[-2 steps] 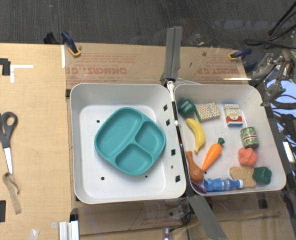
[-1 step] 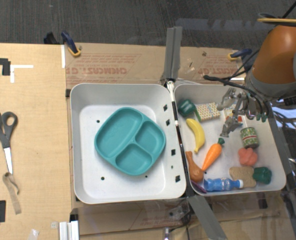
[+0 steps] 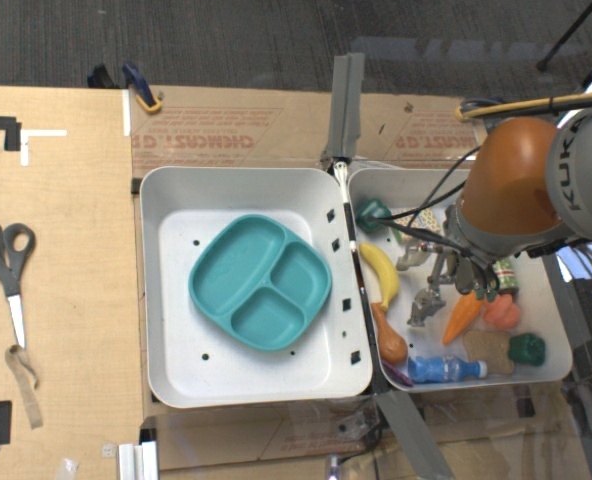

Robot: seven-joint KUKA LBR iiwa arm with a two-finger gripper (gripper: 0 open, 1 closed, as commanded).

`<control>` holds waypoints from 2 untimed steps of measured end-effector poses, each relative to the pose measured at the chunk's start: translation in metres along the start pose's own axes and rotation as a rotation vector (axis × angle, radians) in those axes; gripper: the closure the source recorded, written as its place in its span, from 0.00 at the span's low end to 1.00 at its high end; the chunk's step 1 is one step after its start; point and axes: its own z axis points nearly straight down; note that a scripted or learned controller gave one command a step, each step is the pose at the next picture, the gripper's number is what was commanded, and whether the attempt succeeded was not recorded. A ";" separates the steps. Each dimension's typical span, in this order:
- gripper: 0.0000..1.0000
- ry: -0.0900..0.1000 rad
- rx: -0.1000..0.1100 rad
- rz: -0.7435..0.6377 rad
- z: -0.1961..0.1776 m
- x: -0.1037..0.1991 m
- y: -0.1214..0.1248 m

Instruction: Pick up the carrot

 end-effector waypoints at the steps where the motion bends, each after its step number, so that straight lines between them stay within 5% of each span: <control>1: 0.00 -0.001 0.000 -0.018 0.000 0.041 -0.045; 2: 1.00 -0.005 0.001 -0.022 -0.010 0.039 -0.043</control>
